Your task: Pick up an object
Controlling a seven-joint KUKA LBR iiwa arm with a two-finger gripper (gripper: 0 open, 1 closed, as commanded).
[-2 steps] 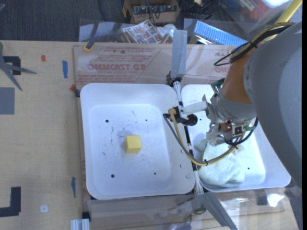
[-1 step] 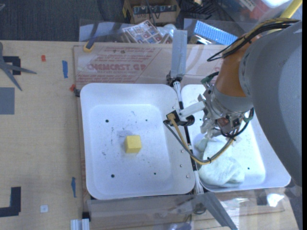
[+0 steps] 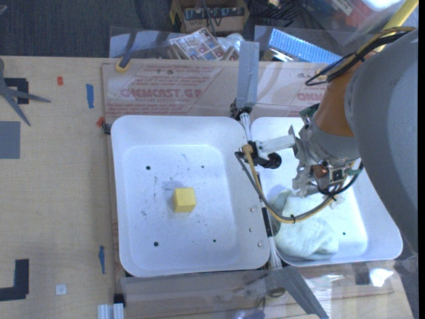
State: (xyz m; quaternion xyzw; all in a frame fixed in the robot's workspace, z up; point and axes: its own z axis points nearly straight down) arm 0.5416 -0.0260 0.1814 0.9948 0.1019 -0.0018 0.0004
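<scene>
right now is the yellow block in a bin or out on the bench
In a bin. The yellow block sits flat on the floor of the left bin, near its middle, well away from the gripper over the right bin.

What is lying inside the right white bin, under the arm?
In the right bin a crumpled white cloth lies near the front left corner. The gripper hangs just above it. The arm covers the bin's back part, so anything there is hidden.

Bright, even overhead light; soft shadows, mild blur, blown-out glare top right.
</scene>
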